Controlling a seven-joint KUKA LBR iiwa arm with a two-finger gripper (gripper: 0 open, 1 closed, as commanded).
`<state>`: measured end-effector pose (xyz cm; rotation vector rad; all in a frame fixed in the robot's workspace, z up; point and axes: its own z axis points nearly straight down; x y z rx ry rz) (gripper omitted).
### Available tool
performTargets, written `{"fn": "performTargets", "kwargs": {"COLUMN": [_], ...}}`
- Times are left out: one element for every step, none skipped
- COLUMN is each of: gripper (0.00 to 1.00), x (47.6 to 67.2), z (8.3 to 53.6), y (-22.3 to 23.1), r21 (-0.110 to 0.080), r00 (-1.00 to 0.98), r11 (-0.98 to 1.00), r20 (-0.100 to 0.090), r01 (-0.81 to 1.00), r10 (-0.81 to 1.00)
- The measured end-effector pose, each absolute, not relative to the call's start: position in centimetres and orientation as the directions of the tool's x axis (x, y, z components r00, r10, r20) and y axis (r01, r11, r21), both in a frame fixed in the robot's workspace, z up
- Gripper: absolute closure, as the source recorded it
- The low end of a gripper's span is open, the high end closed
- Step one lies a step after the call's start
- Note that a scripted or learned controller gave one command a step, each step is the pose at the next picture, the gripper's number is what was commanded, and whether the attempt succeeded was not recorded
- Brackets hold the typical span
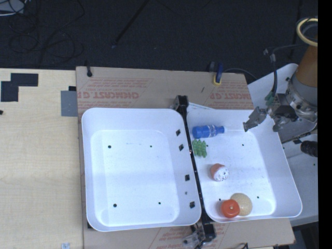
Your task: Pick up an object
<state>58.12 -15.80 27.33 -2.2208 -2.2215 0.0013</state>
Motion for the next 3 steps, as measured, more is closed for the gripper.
{"fn": "performTargets", "kwargs": {"gripper": [0.0,1.0,1.0], "x": [51.0,51.5,47.3], "z": [16.9,18.5,15.5], "y": [-16.4,-16.6,-14.4], "r21": [-0.017,-0.005,-0.008], "r00": [0.003,0.006,0.002], "r11": [-0.003,-0.006,-0.002], "r20": [0.005,0.002,0.004], "r01": [1.0,1.0,1.0], "r10": [1.0,1.0,1.0]}}
